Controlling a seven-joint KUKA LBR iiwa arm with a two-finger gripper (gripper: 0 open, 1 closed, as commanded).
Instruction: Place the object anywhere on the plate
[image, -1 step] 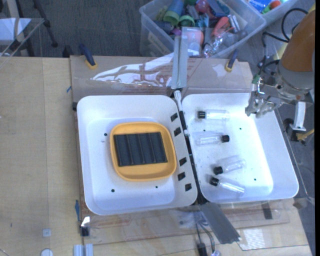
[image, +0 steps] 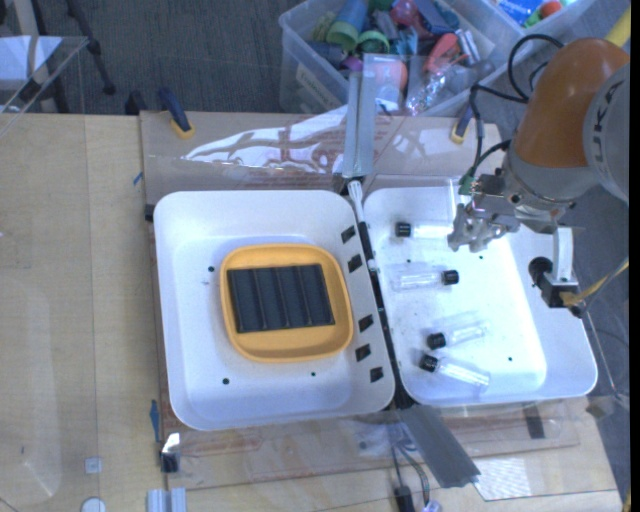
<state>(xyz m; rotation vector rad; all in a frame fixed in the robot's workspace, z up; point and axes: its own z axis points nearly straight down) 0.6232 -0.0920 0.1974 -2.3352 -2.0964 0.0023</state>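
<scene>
In the camera view, the gripper (image: 468, 238) is hanging over the far part of the right bin (image: 530, 345), and whether it is spread or pressed together cannot be told from here; nothing is showing in its grasp. The plate (image: 286, 345), yellow-rimmed with a dark ribbed centre, is sitting in the middle of the left bin (image: 190, 300), well apart from the gripper.

Several clear vials with black caps are lying in the right bin, all on the gripper's side of the plate. The vial (image: 423, 277) nearest the gripper is lying just below it, and this looks like the likeliest target. Its long axis is running roughly side to side, with the black cap pointing away from the plate and the clear end pointing toward it. Two more vials (image: 455, 332) are lying nearer the front of that bin, tilted.

The step in hand appears to be the pick. To do it well, the gripper should be closing across the vial's short width, centred on the body so the tube is not rolling out.
</scene>
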